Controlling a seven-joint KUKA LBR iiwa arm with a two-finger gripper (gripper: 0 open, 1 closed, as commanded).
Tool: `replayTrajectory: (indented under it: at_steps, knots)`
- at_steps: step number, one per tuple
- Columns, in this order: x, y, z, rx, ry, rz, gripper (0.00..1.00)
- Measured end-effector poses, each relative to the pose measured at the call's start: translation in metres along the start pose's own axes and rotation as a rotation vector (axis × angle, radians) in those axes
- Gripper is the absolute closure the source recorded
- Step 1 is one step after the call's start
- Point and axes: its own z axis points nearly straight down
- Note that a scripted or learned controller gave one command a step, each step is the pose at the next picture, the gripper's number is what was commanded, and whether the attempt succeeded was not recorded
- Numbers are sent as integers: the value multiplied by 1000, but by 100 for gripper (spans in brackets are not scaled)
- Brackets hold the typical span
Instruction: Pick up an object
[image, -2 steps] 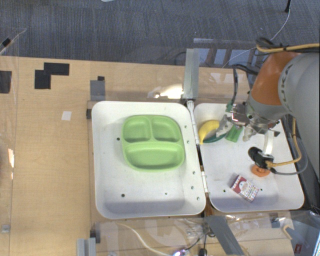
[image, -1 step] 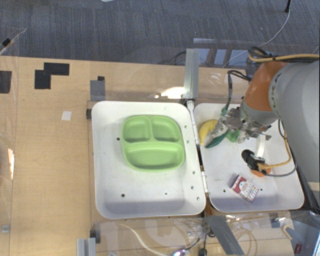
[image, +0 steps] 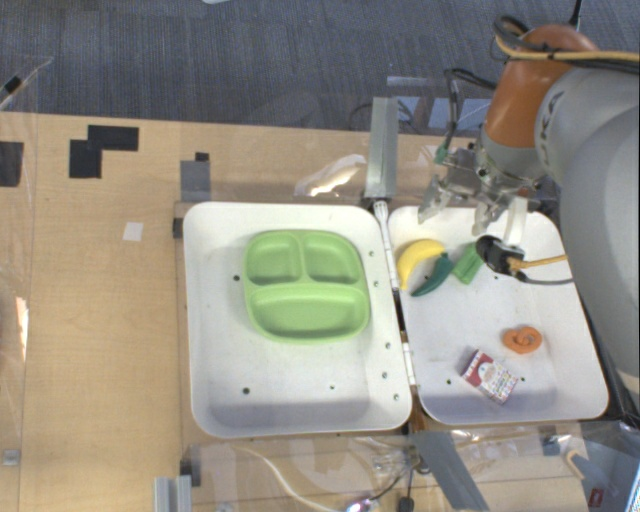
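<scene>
Looking down on the bench from the one camera, you see two white bins side by side. The left bin (image: 215, 400) carries a green divided tray (image: 305, 284) lying flat near its middle, three compartments facing up.

In the right bin (image: 570, 390) you have several loose things. A yellow banana-shaped piece (image: 416, 256) lies close to the bin's left wall, toward the far end. Touching it on its right is a dark green curved piece (image: 432, 277), and just beside that a brighter green block (image: 467, 265). Nearer the camera and well apart from these, an orange ring-like item (image: 521, 340) rests toward the right side, with a small red and white packet (image: 489, 375) lying tilted just below and to the left of it.

The arm (image: 590, 170) comes in from the right, its orange band (image: 522, 95) above the wrist. The gripper (image: 470, 205) hangs over the far end of the right bin, above and slightly beyond the banana piece and green block. You can make out light fingers pointing down, but how far apart they stand cannot be told from here, and nothing is visibly caught between them. A black and yellow cable end (image: 500, 255) hangs beside the green block.
</scene>
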Motion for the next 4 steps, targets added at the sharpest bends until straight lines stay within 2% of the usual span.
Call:
replayTrajectory:
  at_steps: [1, 2, 3, 4]
  knots:
    - [-59, -19, 92, 1, 0, 166, 0]
    - [-58, -18, 80, -3, 0, 158, 100]
    - [-33, 3, 97, 23, -9, 223, 100]
    - [6, -31, 0, 1, 0, 81, 100]
